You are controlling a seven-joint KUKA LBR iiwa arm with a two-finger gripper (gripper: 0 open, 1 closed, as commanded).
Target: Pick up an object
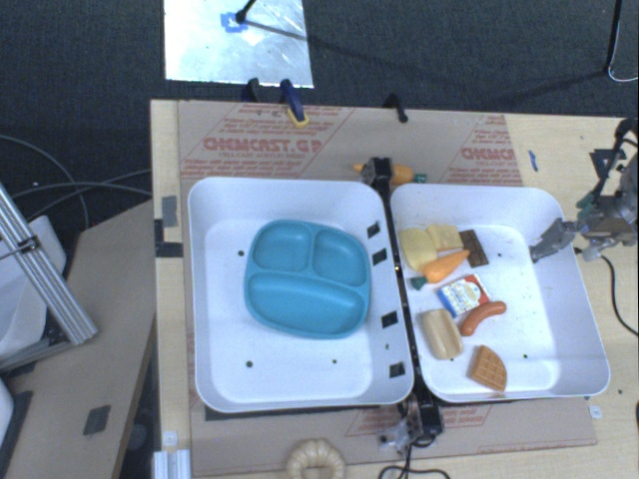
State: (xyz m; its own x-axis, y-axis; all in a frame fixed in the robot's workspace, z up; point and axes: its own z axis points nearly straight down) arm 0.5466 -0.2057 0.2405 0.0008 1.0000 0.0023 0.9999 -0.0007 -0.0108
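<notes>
Taking the blue divided plate (307, 290) in the left bin (215, 267) as landmark, the toy foods lie to its right in the right bin (569, 297): nearest the camera a waffle piece (488, 367), then a bread roll (440, 333), a sausage (481, 315), a small printed packet (460, 293) with unreadable print, and a carrot (445, 263). Farther right, the pincer (555, 238) hangs over that bin's right rim, gripping nothing, well apart from the foods; whether it is open I cannot tell. Beyond the plate, the tabletop (260, 133) sheet reads "CHEMCAST GP".

Toy foods clustered in right bin (574, 297): carrot (445, 264); sausage (482, 316); waffle (488, 367) (nearest front rim); bread (440, 334).
</notes>
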